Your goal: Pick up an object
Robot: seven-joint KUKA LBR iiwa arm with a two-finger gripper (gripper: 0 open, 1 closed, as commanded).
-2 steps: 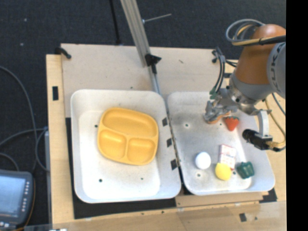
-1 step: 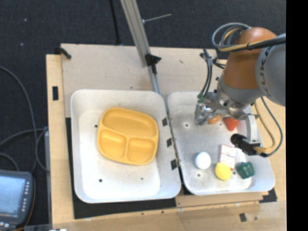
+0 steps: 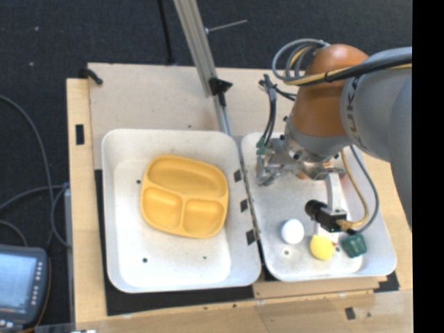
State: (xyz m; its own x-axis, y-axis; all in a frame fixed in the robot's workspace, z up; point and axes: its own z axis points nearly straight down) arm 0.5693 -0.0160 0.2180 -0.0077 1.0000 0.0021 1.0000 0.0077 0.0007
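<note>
In the right bin [image 3: 374,269] a white ball [image 3: 292,231] lies beside a yellow round object [image 3: 321,248], and a small dark green object [image 3: 354,245] sits just right of them, all near the front. My gripper [image 3: 267,173] hangs over the bin's far left part, close to the wall between the bins, well behind and left of the white ball. Nothing shows in its grasp. The left bin [image 3: 125,269] holds a yellow divided plate [image 3: 184,195] at its middle.
The arm's orange and grey wrist [image 3: 326,109] covers the back of the right bin. A slanted metal post [image 3: 201,54] rises behind the bins. Bare bin floor lies around the plate and left of the white ball.
</note>
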